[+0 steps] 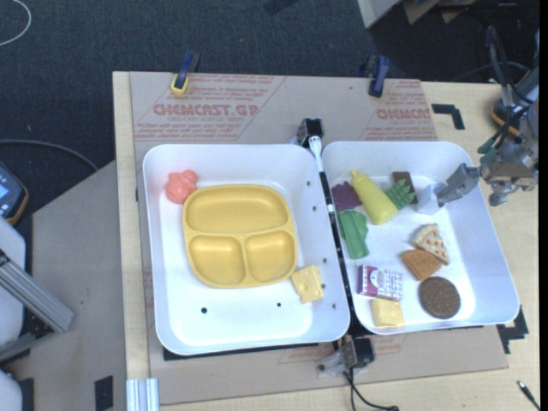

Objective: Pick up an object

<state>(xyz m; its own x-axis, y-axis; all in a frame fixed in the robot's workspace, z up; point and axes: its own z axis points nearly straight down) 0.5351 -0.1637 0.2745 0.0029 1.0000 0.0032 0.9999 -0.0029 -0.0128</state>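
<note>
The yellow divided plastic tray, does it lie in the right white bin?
No, the yellow divided plastic tray lies in the left white bin, beside a pink toy.

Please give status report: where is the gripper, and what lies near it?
Gripper over right bin, upper right corner. Nothing between fingers. Nearest: green toy, yellow bottle. Path clear.

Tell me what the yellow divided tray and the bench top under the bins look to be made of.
Yellow divided tray: looks like moulded plastic, with a smooth, slightly glossy finish; its three compartments have rounded, seamless edges and an even colour. Bench top: probably brown paper or card over a sheet; it is matte tan with red printed lettering, so what lies beneath stays uncertain.
</note>
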